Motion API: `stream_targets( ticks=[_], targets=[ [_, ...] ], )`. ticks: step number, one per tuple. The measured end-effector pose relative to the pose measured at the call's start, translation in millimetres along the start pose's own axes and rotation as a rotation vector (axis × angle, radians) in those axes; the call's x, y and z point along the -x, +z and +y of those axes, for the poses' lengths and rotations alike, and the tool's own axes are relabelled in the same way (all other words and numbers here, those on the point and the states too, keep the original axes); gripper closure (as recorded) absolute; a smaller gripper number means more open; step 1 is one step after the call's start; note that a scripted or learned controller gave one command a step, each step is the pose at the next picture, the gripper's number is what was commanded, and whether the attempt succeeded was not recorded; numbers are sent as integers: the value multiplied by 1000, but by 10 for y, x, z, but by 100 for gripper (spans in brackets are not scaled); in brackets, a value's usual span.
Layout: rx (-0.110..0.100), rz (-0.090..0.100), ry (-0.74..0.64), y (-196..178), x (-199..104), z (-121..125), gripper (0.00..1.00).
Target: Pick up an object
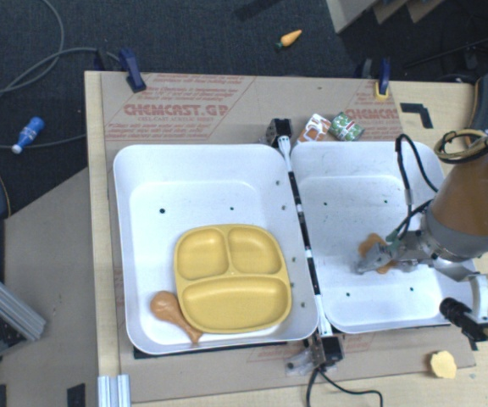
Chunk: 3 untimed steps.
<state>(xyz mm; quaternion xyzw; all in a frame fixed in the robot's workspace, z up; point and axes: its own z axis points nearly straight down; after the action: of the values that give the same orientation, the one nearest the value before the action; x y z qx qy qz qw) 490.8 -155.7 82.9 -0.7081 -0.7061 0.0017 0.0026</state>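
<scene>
Grey gripper [371, 261] sits low in right bin [346, 185], fingers apparently clamped on a small orange-brown piece [371, 246] at the bin's 4 o'clock. Grasp step; next is a straight lift. Yellow divided plate [231, 278] occupies left bin [142, 185].

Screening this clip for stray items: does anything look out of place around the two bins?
Yes. Several things lie outside the bins: a yellow chunk on the bench's near right corner, two small packets behind the right bin, and an orange piece and a blue bottle on the floor.
</scene>
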Motion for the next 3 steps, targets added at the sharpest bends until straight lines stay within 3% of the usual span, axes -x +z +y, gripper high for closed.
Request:
stream_targets(
  ticks=[1, 2, 3],
  targets=[
    [8, -2, -7, -15, -372, 255, 0],
    [9, -3, -2, -117, -352, 247, 100],
    [8, -2, -2, -112, -352, 245, 0]
  ],
)
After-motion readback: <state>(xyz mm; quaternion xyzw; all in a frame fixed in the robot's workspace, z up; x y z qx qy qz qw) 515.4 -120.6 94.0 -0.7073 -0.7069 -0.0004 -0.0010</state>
